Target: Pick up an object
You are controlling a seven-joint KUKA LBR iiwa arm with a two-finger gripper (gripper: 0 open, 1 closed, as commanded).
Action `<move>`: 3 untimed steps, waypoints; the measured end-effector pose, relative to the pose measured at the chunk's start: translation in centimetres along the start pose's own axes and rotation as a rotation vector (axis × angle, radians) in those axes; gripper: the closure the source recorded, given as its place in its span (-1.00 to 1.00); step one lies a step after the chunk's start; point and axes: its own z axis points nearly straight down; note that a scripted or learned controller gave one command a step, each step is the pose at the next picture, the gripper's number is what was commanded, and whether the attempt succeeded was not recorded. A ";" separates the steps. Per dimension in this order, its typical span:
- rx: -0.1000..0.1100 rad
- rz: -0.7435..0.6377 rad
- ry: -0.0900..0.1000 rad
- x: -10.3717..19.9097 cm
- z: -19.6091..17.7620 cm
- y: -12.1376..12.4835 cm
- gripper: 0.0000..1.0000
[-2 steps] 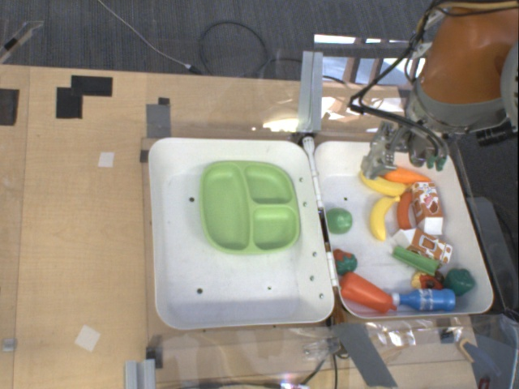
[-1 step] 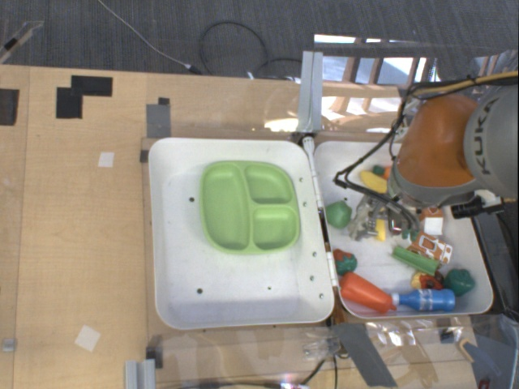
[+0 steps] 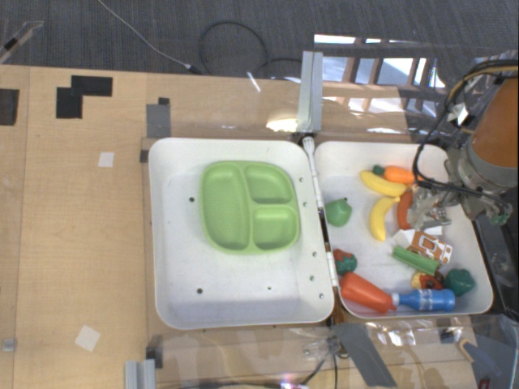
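Note:
The right bin [image 3: 357, 156] holds toy food: two yellow bananas [image 3: 379, 185] [image 3: 378, 219], an orange carrot piece [image 3: 398, 173], a green pepper [image 3: 337, 212], a large orange carrot [image 3: 365, 292], a blue bottle [image 3: 425, 301], a green cucumber [image 3: 414, 258], a small carton [image 3: 430, 245] and a dark green item [image 3: 459, 280]. My gripper [image 3: 425, 211] hangs low over the bin's right part, just above the carton and beside a red-orange piece [image 3: 403, 209].
The left bin [image 3: 174, 298] carries a green divided plate [image 3: 248, 207]. A metal post [image 3: 310, 96] stands behind the seam between the bins. The grey arm with its orange band [image 3: 495, 128] comes in from the right edge over the right bin.

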 end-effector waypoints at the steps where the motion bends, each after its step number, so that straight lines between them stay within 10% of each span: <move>1: -0.002 -0.003 0.001 -0.1 0.1 0.2 -1.00; 3: 0.000 -0.184 -0.006 -0.2 8.2 9.4 -1.00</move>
